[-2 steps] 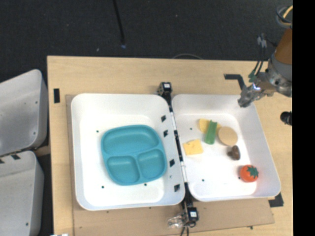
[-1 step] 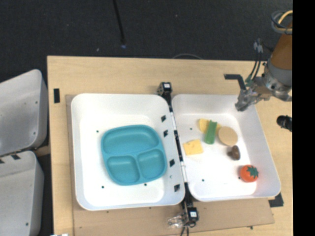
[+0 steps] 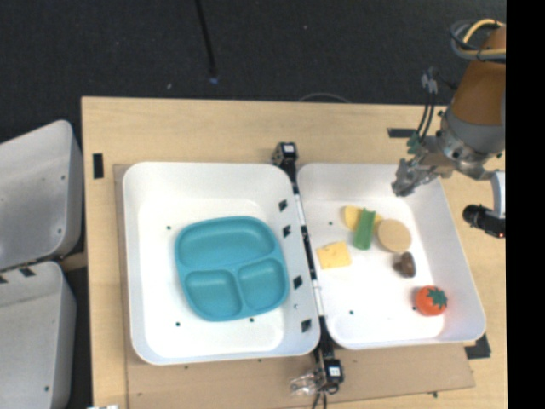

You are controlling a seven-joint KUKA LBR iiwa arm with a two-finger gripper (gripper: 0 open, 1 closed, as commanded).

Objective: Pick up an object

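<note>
No readable writing, brand or label anywhere in view.

Largest first: a light wooden table (image 3: pixel 204 126) carrying two shallow white bins side by side. Left bin (image 3: pixel 153 228) holding a teal divided plate (image 3: pixel 230 267), three compartments, lying flat near the middle. Right bin (image 3: pixel 383 313) holding the small things, gathered toward its middle and near right corner.

Arm (image 3: pixel 479 100) reaching in from the right, grey with an orange band above the wrist. Gripper (image 3: pixel 410 179) hovering over the far right part of the right bin, near the rim, pointing down and left. Cannot tell whether open or closed: too small and blurred. Nothing seen between its tips; apart from every item below.

Then the items, all in the right bin: a round tan disc (image 3: pixel 394 234), just beside a green stick (image 3: pixel 364 228); a yellow wedge (image 3: pixel 351 216) touching the stick's far end; a yellow block (image 3: pixel 334 255) nearer the bin's left wall; a red tomato (image 3: pixel 431 301) with a green top, near the right corner; a small dark brown lump (image 3: pixel 405 265) between disc and tomato.
</note>
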